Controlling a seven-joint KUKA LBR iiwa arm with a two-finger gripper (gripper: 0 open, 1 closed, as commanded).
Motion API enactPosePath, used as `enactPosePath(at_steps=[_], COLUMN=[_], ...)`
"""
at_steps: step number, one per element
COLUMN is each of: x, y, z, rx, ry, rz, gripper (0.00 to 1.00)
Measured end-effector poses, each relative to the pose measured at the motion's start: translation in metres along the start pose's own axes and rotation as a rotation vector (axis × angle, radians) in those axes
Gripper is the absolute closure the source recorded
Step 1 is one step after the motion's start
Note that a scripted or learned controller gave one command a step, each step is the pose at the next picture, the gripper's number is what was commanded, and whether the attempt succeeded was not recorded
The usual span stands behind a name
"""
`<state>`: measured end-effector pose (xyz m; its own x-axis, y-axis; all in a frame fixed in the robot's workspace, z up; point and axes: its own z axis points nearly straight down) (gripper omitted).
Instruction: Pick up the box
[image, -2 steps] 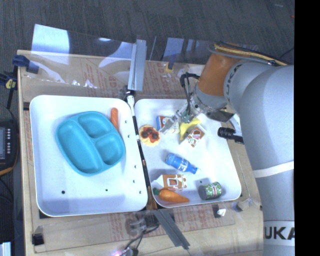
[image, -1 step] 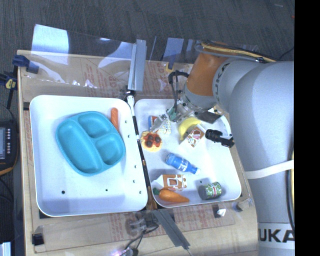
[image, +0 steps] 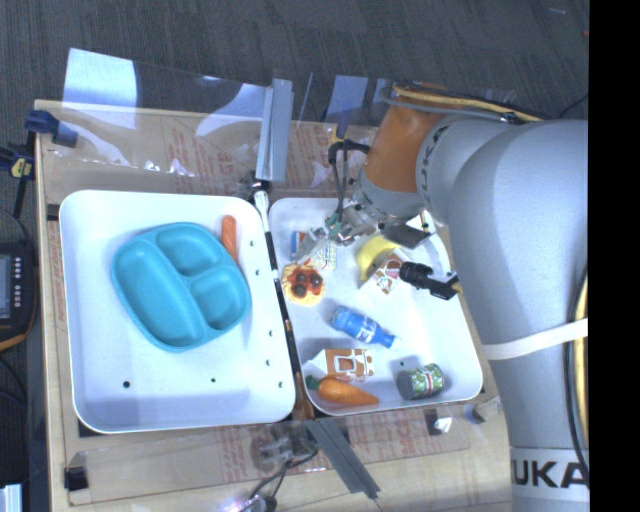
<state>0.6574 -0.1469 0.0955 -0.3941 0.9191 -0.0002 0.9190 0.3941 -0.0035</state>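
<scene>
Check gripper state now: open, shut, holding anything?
Gripper: low over the far end of the right bin, state cannot be told. The box lies apart at the bin's near side, not held.

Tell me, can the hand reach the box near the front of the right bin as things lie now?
Probably yes. The box lies flat with its top uncovered; the carrot touches its near side and the blue bottle lies just behind it. The hand is at the bin's far end.

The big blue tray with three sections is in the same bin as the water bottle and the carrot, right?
Not quite. The camera view shows the blue tray alone with a small orange item in the left bin. The water bottle and carrot lie in the right bin.
</scene>
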Motion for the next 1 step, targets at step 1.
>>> enactPosePath(at_steps=[1], x=[0.0031], y=[0.0002], z=[0.0004], rx=[0.002], ry=[0.002], rz=[0.088], gripper=[0.0])
